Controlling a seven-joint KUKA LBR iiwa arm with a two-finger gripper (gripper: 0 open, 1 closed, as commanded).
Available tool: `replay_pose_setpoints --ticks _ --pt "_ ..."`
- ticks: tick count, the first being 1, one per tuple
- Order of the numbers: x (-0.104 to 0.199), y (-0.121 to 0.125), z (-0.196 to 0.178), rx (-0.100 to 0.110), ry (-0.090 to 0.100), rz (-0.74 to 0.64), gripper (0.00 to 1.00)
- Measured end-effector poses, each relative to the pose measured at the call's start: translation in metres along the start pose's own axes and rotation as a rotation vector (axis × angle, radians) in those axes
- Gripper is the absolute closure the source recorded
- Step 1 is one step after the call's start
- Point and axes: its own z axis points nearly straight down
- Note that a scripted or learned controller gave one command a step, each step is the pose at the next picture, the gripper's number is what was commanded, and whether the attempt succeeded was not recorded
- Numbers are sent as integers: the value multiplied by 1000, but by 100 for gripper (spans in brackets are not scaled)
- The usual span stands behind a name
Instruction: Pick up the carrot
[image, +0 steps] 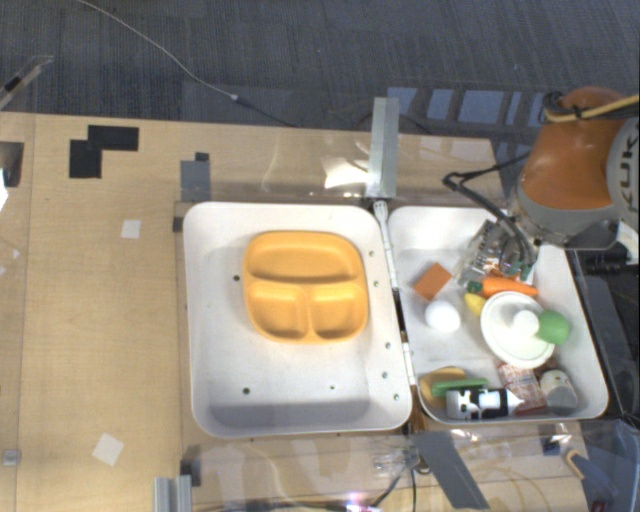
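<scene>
Your gripper (487, 262) hangs low in the right bin (410, 300), near its back edge; you cannot tell its state. Just beside it lies the carrot (508, 288), touching the white bowl (515, 335). On the wooden bench (90, 330), the left bin (215, 390) holds a yellow tray (305, 285).

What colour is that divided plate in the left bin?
Yellow-orange, seen plainly in the camera view: the divided plate.

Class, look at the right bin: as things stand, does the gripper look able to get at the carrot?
Probably yes: the gripper hangs just above the carrot, whose top lies uncovered, though the white bowl crowds its near side.
</scene>
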Motion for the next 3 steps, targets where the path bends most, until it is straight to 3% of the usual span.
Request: replay_pose_setpoints --ticks 1,2,3 --pt "88 -9 -11 1 9 -401 100" --pt "39 -36 -171 2 -4 -712 100" --pt "48 -48 -5 -3 22 -738 100"
